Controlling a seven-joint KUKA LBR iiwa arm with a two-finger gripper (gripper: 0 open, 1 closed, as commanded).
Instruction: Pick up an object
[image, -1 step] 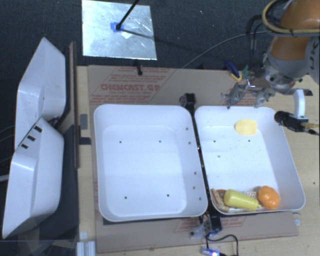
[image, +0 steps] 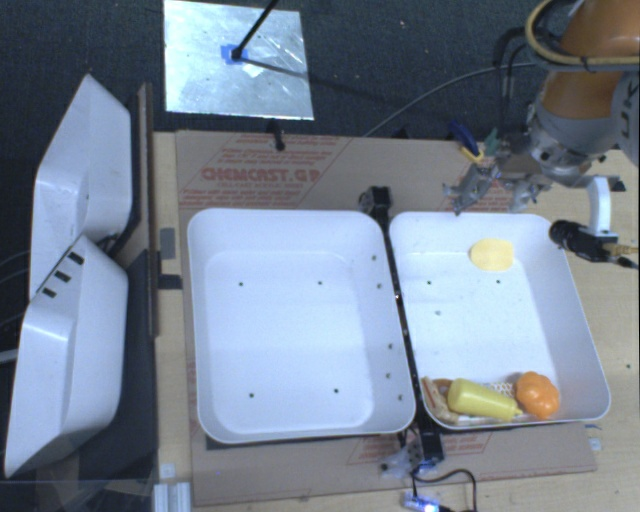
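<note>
The right bin (image: 580, 330) holds a flat pale yellow disc (image: 492, 254) near its far edge. In its near corner a yellow bottle-shaped object (image: 482, 398) lies next to an orange ball (image: 539, 394), both partly on a tan ridged piece (image: 436, 396). My gripper (image: 494, 197) hangs over the far rim of the right bin, just beyond the disc. It is open, its two fingers spread apart with nothing between them.
The left bin (image: 210, 300) sits beside the right one on a cardboard sheet (image: 260, 172). A shiny metal plate (image: 238, 58) lies beyond the bins, and spare white bins (image: 80, 270) are stacked at the far left. Cables run near the arm.
</note>
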